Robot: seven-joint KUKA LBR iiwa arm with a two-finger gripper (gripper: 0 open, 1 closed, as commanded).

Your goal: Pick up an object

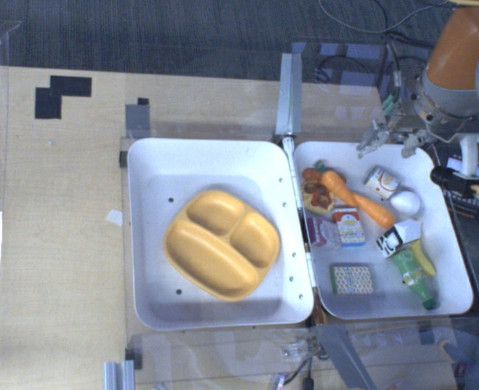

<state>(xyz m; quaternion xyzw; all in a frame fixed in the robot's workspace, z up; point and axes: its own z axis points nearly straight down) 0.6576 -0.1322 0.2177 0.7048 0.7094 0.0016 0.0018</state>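
**Gripper position and bin contents**

My two-finger metal gripper (391,139) hangs above the right white bin's (455,295) far rim, fingers spread, holding nothing. That bin holds one orange plastic carrot (358,199) among small items. The left white bin (145,218) holds one yellow divided tray (221,243).

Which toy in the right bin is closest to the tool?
The small can, lying nearest the tool. The carrot, egg and green bottle sit farther away.
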